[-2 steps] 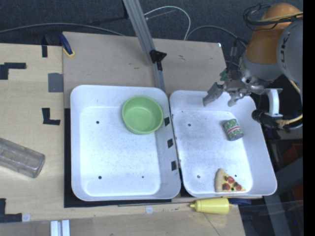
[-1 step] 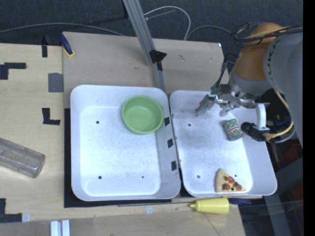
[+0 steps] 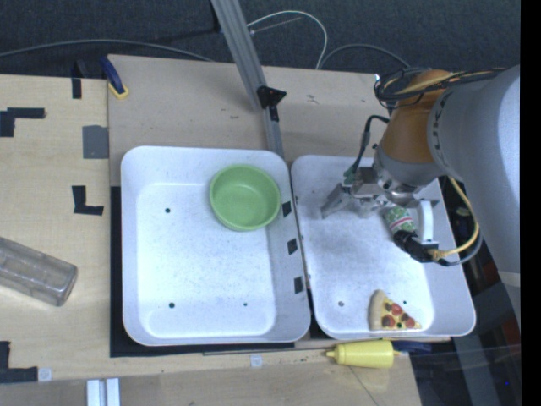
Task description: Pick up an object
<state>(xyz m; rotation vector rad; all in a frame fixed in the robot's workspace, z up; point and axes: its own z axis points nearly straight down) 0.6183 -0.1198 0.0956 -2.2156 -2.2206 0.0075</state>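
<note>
Gripper point(image 3: 353, 194) low in right bin point(image 3: 338, 260) — whether spread or pinched, impossible to tell. Bowl point(image 3: 244, 197) left; pizza slice point(image 3: 390, 311) near.

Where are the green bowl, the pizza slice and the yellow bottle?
green bowl point(image 3: 245, 197), camera view, middle of its inside.
pizza slice point(image 3: 387, 311), camera view, on its topping.
yellow bottle point(image 3: 368, 354), camera view, middle of its body.

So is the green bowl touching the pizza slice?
Apart. The camera view shows the green bowl in the left bin and the pizza slice in the right bin, the bin walls between them.
</note>
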